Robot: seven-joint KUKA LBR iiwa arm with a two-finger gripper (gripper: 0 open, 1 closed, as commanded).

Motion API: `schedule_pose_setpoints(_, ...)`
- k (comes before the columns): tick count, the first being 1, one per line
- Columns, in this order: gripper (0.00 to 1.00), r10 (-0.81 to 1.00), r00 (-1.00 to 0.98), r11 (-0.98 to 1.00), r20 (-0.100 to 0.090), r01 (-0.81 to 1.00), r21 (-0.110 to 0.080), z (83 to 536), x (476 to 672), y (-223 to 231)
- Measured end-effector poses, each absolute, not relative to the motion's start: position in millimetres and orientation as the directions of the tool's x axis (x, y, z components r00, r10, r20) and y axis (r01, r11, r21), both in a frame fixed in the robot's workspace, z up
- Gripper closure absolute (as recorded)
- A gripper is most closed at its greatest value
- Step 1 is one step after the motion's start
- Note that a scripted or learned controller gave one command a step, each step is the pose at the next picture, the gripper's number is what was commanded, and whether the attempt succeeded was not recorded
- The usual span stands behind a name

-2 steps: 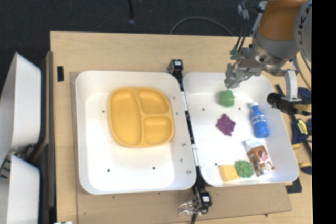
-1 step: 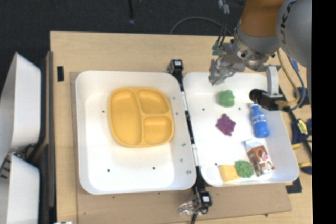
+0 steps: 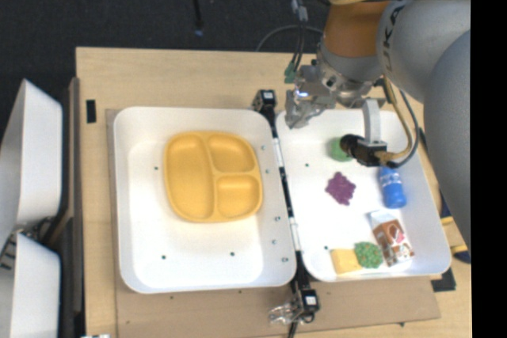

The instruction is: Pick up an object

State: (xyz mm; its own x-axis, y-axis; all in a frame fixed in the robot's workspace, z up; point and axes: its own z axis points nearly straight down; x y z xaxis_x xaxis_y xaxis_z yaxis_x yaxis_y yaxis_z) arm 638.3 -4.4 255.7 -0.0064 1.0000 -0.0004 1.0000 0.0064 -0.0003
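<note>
Hovering at the 11 o'clock corner of the R bin (image 3: 313,206), the gripper (image 3: 303,108) sits just inside the rim, next to the divider btw the two bins. Can't tell from this angle whether it's released or clenched.

Pickable objs are all in the R bin, clock positions taken from the bin's centre:
- green lump (image 3: 340,148), approx 11 o'clock. Small, rounded, dull green, partly hidden on its 3 o'clock side. It is the closest obj to the gripper but clearly apart from it.
- purple piece (image 3: 341,188), approx 9 o'clock, near mid-bin. Knobbly, ragged outline, deep purple, lying on its own.
- blue bottle (image 3: 391,188), approx 3 o'clock. Short, bright blue w/ a paler band, lying along the 12-to-6 line.
- packet (image 3: 391,240), approx 5 o'clock. Flat, brown and red w/ white edges, slightly tilted.
- green bumpy piece (image 3: 367,253), approx 6 o'clock, just beside the packet.
- yellow block (image 3: 344,260), approx 7 o'clock. Flat, squarish, touching the green bumpy piece.

L bin (image 3: 142,249) holds a yellow plate (image 3: 214,174) w/ three compartments, roughly centred.
</note>
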Motion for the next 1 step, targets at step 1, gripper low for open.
schedule_pose_setpoints(1, 1.0, 1.0, -0.006, 0.006, 0.0, 1.0, 0.002, 260.8, 644.3, 40.6)
